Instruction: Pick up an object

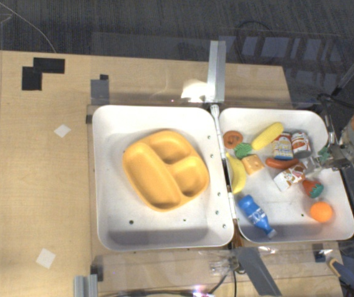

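Arm reached into the right bin (344,224) from the right, over a clutter of toy food.

The pincer (318,161) hung low near the bin's right wall, just beside a small white carton (286,179) and a red sausage (280,163); whether it was spread or pressed together, I cannot tell. Nearby lay an orange (321,212), a blue bottle (255,215), a banana (238,175) and yellow corn (267,136). The left bin (112,228) held a yellow 3-part tray (164,169). Both bins sat on the table (34,184).
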You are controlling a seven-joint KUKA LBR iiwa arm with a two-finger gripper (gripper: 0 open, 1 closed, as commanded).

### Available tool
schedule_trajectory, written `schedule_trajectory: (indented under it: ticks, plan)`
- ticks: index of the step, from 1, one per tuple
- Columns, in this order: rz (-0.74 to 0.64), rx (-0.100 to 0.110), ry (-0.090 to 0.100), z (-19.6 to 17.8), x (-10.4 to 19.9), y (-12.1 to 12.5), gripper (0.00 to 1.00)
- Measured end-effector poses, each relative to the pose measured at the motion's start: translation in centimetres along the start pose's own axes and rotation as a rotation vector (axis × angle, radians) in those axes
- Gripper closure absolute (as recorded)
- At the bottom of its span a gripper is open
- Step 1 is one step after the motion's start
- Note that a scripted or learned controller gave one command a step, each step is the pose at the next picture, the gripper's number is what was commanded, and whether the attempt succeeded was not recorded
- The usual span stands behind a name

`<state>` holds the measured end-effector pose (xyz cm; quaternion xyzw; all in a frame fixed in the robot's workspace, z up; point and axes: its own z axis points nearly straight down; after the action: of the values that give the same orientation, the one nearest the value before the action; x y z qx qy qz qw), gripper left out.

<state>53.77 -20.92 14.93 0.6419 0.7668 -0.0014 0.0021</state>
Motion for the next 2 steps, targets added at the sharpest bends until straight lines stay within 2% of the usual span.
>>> schedule_trajectory:
  ticks: [1, 2]
  plan:
    - [-0.198, -0.004, 0.003, -0.4, 4.5, -1.1, 1.00]
    - [-0.288, -0.017, -0.006, -18.7, 4.6, 0.4, 1.00]
